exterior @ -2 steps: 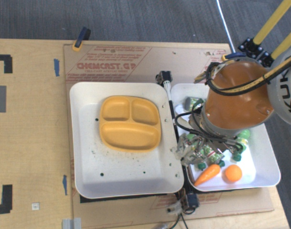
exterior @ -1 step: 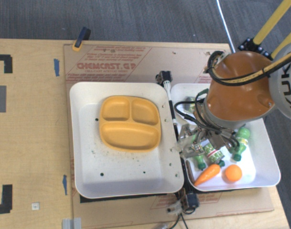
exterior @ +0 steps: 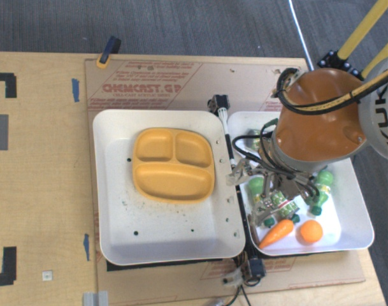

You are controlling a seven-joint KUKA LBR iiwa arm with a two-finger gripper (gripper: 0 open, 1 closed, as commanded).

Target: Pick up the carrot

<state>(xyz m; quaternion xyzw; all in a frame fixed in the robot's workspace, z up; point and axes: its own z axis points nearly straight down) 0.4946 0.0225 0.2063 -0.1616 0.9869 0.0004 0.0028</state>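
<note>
Orange and pointy, the carrot (exterior: 276, 232) lies in the right bin (exterior: 358, 234), near the front edge, with its thin tip toward the left. It looks smooth, like a plastic toy. Just beside it on the right sits a small orange ball (exterior: 310, 232), round and shiny. Some green toy foods (exterior: 321, 187) lie a bit farther back in the same bin.

Above them hangs the gripper (exterior: 272, 199), a tangle of metal bits and wires, just behind the carrot and not touching it. Nothing sits between its fingers, but the parts are so small and mixed up that I cannot tell if it is spread or closed. A big orange band (exterior: 318, 116) on the arm hides much of the bin (it looks like a fat, smooth cup).

In the left bin (exterior: 111, 190), which is white with a few dark specks, rests a yellow plate (exterior: 174, 164) with three soft-edged sections. Both bins sit on a flat sheet of brown cardboard (exterior: 143, 85) with red print. That lies on a pale wooden bench (exterior: 34, 171). Behind the bench the floor is grey carpet (exterior: 181, 11).
</note>
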